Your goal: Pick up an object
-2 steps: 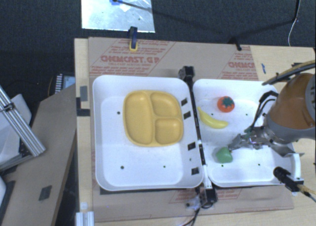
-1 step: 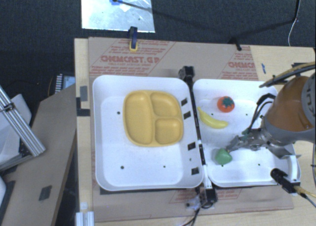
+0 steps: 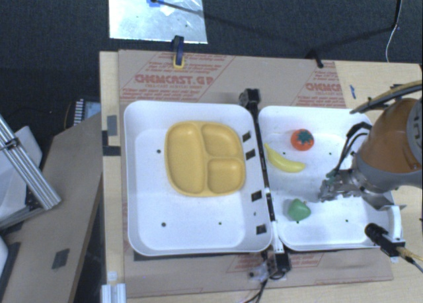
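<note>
Camera view: my hand (image 3: 332, 186) hangs over the right white bin (image 3: 317, 239).
Hand state: I cannot tell.
Nearest thing: small green plastic pepper-like toy (image 3: 298, 210), just beside my hand, down and leftward.
Other candidates: yellow toy banana (image 3: 284, 161), round orange-red toy fruit (image 3: 302, 139), both beyond the green toy.

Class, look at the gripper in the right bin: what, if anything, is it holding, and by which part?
Nothing shows between the gripper fingers; the pepper, banana and tomato lie apart.

Arm (image 3: 396, 143) cut off at right edge. Gripper (image 3: 328, 189) too small, dark to read. Right bin (image 3: 317, 239) partly hidden under arm.
</note>
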`<act>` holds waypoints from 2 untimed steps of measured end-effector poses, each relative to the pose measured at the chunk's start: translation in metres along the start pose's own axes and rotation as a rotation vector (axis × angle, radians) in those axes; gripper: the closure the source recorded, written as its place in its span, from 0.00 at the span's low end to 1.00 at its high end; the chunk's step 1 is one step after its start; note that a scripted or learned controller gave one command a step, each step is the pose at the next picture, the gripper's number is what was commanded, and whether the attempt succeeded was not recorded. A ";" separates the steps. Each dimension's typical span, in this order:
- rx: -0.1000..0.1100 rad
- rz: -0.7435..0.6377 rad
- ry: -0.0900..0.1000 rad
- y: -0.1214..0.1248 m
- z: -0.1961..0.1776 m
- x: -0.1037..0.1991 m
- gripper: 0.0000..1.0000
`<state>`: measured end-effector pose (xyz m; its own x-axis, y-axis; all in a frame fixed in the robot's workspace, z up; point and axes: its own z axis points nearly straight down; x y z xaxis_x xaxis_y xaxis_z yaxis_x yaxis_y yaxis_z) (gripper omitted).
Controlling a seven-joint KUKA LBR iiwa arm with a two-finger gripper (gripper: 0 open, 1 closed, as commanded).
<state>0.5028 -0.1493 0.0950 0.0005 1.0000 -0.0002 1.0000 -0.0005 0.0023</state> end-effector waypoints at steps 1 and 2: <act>-0.003 0.000 -0.002 0.003 -0.053 -0.011 1.00; -0.005 -0.004 -0.003 0.009 -0.108 -0.021 1.00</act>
<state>0.5116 -0.1705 0.2026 -0.0032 1.0000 -0.0029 1.0000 0.0032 0.0070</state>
